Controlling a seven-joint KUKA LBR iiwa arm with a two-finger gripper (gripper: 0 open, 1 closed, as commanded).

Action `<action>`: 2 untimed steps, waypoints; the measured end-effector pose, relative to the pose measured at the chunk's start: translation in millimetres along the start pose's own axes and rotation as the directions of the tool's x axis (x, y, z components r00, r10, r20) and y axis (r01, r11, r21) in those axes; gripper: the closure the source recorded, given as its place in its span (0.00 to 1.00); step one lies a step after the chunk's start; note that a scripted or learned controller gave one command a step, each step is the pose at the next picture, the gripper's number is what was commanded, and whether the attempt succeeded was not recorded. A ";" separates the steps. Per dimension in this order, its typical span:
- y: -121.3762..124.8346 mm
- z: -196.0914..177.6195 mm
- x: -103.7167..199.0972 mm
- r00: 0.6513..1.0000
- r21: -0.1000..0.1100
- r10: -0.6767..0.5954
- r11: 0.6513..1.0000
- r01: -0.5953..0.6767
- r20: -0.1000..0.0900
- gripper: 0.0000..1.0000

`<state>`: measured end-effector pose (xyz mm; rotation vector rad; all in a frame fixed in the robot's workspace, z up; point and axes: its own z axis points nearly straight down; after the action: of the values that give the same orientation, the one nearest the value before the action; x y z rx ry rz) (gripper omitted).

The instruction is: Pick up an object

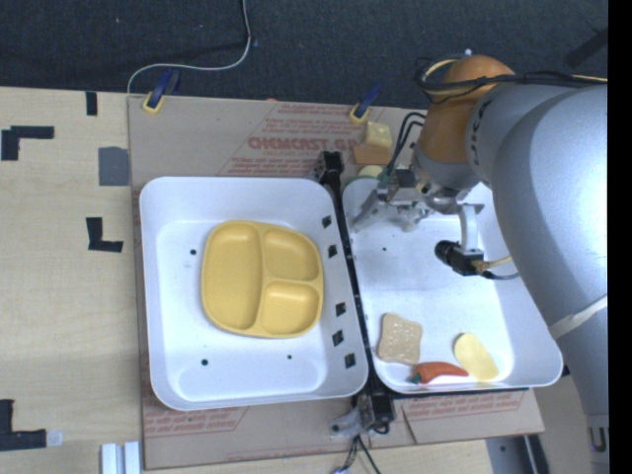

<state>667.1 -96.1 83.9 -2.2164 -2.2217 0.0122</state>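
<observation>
2 bins sit side by side on the bench. The left bin holds a divided plate at its centre. In the right bin, a cracker, a carrot and a chip lie along the near edge, the cracker leftmost.

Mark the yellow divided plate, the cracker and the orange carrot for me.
yellow divided plate (pixel 259 276): camera view, on the ridge where its compartments meet, left bin.
cracker (pixel 400 338): camera view, centre of its top face, right bin.
orange carrot (pixel 439 371): camera view, middle of its body, near the right bin's front edge.
</observation>
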 end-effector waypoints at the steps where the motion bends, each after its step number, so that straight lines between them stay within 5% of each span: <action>1: -3.8 -79.2 -59.1 1.000 -0.015 0.005 1.000 -0.005 0.002 0.00; 2: -49.7 -6.1 5.3 1.000 0.003 -0.002 1.000 0.002 -0.007 0.00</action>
<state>617.5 -90.8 90.3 -2.2095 -2.2184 0.0084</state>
